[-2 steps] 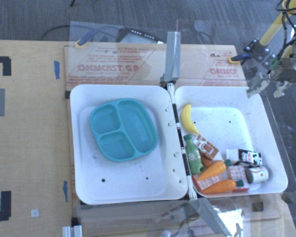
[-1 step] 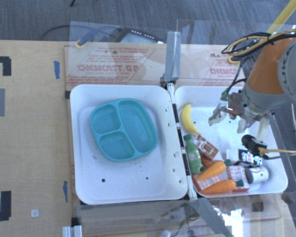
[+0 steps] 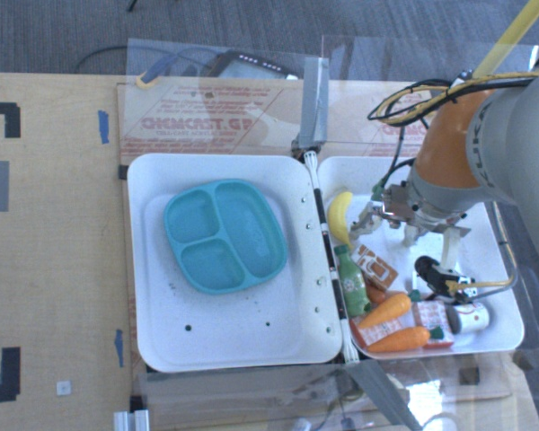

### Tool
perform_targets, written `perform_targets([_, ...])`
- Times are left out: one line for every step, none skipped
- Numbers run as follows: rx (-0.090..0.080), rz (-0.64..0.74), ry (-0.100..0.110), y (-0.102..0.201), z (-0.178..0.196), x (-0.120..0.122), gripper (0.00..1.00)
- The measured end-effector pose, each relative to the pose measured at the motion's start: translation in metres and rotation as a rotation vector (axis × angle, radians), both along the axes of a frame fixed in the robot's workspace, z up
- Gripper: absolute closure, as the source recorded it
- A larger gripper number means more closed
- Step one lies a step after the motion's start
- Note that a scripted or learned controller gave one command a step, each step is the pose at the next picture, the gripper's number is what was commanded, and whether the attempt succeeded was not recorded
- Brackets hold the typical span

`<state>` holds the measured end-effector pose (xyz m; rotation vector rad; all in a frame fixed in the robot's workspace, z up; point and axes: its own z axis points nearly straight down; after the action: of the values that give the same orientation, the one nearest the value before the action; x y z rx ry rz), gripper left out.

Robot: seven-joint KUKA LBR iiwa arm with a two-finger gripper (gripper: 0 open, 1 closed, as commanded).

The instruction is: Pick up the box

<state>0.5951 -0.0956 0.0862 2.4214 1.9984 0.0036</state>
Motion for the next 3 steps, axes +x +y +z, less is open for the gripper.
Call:
perform_targets([0.0, -0.056, 0.0, 0.003, -0.001, 0.028, 0.0])
perform_targets([0.0, -0.206, 0.01, -0.003, -0.001, 0.071, 0.0])
perform_targets([-0.002, -0.201, 0.003, -0.001, 0.01, 0.073, 1.0])
